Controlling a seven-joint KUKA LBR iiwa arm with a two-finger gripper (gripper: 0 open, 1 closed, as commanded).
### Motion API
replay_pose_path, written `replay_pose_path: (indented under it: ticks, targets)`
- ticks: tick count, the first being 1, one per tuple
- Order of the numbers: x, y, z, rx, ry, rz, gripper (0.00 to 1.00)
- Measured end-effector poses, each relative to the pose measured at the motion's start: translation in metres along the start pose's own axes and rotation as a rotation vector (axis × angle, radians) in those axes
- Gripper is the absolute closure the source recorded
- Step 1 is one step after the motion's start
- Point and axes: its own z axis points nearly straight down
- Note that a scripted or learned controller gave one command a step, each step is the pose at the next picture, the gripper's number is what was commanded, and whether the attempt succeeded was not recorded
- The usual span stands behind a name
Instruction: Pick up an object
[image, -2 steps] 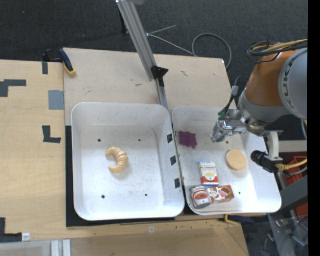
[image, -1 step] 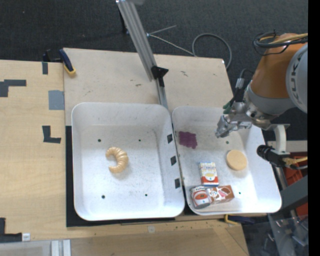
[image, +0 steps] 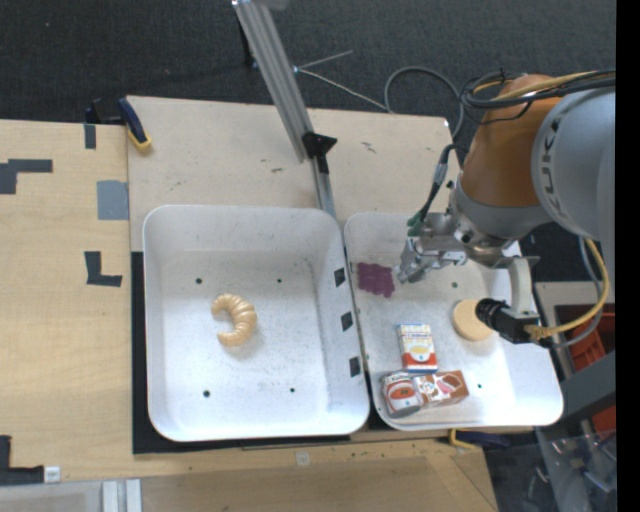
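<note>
Purple lump not grabbed yet, gripper parked right next to it

Nothing is seen between the fingers of the gripper (image: 412, 268); how far they're spread can't be made out. The purple lump (image: 376, 279) sits in the right bin (image: 545, 405) just beside it, a croissant (image: 236, 320) in the left bin (image: 170, 225). The whole pick is left to be done, probably.
</note>
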Motion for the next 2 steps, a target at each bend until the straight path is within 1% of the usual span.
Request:
replay_pose_path:
  ticks: [1,2]
  targets:
    - [0.048,0.0,0.008,0.0,0.0,-0.001,1.0]
    - [0.11,0.001,0.009,-0.001,0.001,-0.003,1.0]
